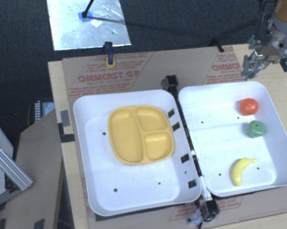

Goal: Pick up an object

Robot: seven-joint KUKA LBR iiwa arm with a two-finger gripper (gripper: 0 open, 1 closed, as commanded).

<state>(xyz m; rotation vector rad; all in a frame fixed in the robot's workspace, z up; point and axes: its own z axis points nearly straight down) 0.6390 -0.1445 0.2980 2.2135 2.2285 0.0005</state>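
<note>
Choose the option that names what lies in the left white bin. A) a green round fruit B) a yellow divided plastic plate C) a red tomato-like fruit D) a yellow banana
B: the yellow divided plastic plate sits in the left white bin, while the red round fruit, green round fruit and yellow banana lie in the right white bin.

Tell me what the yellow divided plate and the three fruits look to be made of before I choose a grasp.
Yellow divided plate: probably moulded plastic, matte, uniform colour, rounded compartment ridges.
Orange-red fruit, green fruit and banana: likely plastic or rubber toys, flat saturated colour, smooth skin. Hard or soft cannot be told.
</note>
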